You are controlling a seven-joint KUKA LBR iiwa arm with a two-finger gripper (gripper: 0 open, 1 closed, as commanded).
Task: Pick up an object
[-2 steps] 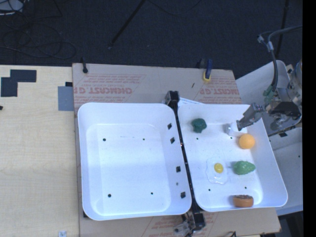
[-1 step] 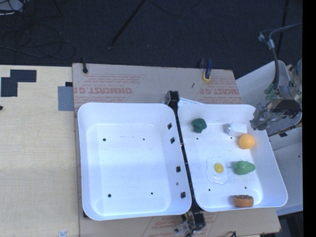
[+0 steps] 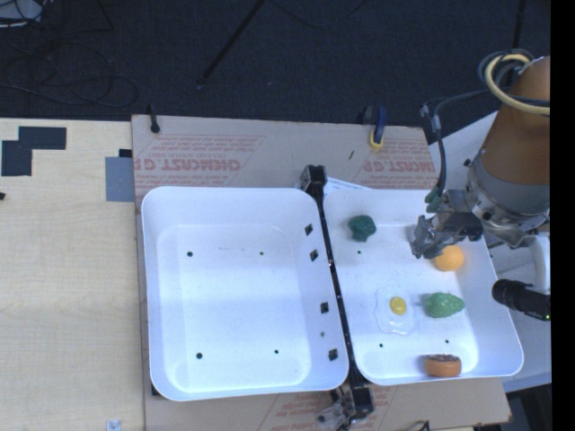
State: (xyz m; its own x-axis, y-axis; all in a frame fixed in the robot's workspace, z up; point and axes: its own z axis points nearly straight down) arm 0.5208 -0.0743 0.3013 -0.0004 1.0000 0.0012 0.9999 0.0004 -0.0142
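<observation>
The right bin [image 3: 490, 353] holds several small things. A dark green lump [image 3: 362, 227] lies near its far left. An orange ball [image 3: 448, 259] sits at the right, just beside and below my gripper [image 3: 424, 241], which hangs over the bin's right part. A fried egg toy [image 3: 396, 309] lies in the middle, with a light green leafy piece [image 3: 443, 304] to its right. An orange-brown round piece [image 3: 442, 365] rests by the near rim. Nothing shows between the gripper's fingers.
The left bin [image 3: 157, 268] stands beside the right one, split from it by a black divider [image 3: 328, 268]. Both rest on a cardboard sheet [image 3: 225, 155]. A wooden bench top [image 3: 63, 285] lies to the left.
</observation>
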